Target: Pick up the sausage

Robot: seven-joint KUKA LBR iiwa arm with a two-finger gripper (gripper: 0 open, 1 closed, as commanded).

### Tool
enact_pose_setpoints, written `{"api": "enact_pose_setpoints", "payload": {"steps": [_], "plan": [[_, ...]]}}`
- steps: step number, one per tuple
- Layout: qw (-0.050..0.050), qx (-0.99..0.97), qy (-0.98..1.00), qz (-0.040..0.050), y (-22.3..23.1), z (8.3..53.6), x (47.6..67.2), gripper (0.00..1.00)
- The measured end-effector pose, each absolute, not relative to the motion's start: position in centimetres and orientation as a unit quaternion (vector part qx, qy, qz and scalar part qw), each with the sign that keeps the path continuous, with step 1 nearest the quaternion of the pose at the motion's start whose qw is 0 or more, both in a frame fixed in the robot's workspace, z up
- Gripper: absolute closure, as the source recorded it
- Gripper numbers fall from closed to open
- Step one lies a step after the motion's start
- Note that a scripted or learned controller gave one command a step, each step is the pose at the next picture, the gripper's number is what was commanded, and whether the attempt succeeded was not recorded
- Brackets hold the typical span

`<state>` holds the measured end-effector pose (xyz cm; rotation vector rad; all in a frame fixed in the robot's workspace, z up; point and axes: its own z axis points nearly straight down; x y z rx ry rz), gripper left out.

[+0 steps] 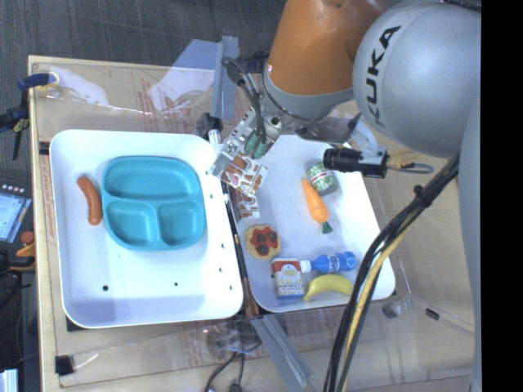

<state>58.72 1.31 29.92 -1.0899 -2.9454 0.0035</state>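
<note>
Whether the gripper [237,147] is spread or pressed together cannot be told: its tip is lost against a patterned packet [246,178] lying at the near-left edge of the right bin [369,211], over the seam between the two bins. Nothing can be seen held in it. The sausage [90,198] lies in the left bin [59,243], near that bin's far-left side, just beside the left rim of the teal divided plate [154,200] and well apart from the gripper. By this showing the pick has not begun: the arm must cross over the plate, come down on the sausage, close on it and lift. The carrot [315,202], banana [328,286] and small bottle [331,262] sit in the right bin, out of the way.
</note>
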Motion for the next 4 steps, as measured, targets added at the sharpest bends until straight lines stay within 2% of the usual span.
{"api": "enact_pose_setpoints", "payload": {"steps": [1, 2, 3, 4], "plan": [[-0.001, -0.119, -0.993, 0.0008, -12.4, 34.1, 54.6, 1.0], [0.0, -0.123, -0.992, 0.0006, -5.4, 31.9, 58.1, 1.0], [0.002, -0.148, -0.989, 0.0003, -10.6, 26.2, 47.6, 1.0], [-0.001, -0.247, -0.969, 0.0009, -17.1, 44.3, 56.2, 1.0]]}}
